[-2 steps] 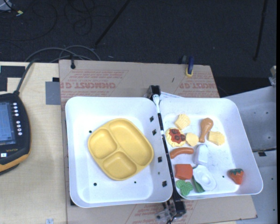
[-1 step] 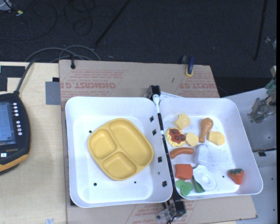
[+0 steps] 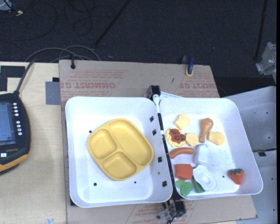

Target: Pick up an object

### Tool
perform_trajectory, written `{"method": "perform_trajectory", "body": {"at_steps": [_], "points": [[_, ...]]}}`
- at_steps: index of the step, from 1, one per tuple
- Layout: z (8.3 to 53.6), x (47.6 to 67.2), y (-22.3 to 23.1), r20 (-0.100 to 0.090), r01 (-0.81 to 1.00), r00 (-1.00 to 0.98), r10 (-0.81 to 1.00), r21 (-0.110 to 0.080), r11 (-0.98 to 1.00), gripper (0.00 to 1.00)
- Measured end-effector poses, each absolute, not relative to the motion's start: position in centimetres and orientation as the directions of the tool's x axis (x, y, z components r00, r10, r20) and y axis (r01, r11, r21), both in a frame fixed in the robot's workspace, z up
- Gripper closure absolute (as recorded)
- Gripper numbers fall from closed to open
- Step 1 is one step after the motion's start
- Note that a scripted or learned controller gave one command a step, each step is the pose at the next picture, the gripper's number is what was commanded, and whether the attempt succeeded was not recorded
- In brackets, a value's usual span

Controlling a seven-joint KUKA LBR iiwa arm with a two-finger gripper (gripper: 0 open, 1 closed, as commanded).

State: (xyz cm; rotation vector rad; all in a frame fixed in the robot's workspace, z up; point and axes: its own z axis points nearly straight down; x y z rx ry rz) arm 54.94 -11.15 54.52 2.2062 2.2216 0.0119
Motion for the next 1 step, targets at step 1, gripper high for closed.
{"method": "perform_trajectory", "body": {"at_steps": [1], "points": [[46.76, 47.84, -18.19, 0.001, 1.0, 0.009, 1.0, -0.012, -0.009, 1.0]]}}
